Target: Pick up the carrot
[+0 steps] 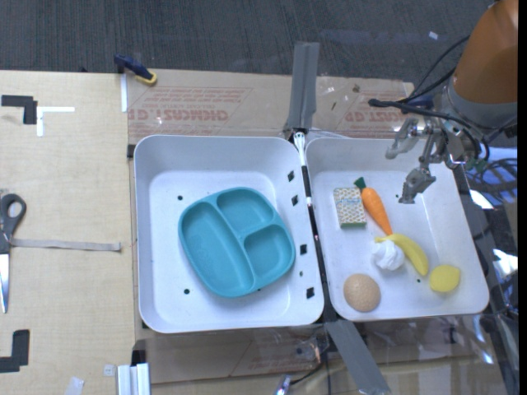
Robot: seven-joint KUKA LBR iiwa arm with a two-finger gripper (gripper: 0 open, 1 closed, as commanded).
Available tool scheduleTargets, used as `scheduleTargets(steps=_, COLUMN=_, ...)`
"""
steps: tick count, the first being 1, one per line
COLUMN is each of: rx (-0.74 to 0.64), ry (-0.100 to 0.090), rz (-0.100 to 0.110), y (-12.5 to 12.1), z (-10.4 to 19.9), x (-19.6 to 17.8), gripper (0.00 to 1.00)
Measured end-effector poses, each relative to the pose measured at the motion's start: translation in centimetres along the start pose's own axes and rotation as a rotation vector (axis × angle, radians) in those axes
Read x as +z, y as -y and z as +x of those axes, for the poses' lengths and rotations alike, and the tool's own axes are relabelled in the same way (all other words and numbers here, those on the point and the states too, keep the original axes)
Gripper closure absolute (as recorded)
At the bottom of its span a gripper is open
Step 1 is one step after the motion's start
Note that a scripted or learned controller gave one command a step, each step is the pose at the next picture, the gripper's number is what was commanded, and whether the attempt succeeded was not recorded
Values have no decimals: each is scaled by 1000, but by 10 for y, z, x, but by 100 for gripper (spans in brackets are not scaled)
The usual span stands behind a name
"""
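Red print on cardboard sheet (198, 105) behind bins — upside down, mirrored — unreadable.

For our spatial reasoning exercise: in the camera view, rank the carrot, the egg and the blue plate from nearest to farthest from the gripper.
1. Carrot, right bin, just left of the gripper.
2. Egg, right bin's front.
3. Blue plate, left bin.
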State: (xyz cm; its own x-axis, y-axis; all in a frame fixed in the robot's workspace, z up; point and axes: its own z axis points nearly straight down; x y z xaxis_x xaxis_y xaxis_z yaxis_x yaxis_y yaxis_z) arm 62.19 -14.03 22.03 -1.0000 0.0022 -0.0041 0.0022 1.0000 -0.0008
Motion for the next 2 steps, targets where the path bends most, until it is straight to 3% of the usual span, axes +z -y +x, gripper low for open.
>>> scheduleTargets(steps=1, rx=44, ry=3, rz=0, y=-21, z=7, x=126, gripper=0)
scheduleTargets(steps=2, rx=41, ry=10, rz=2, y=-21, z=5, x=115, gripper=100)
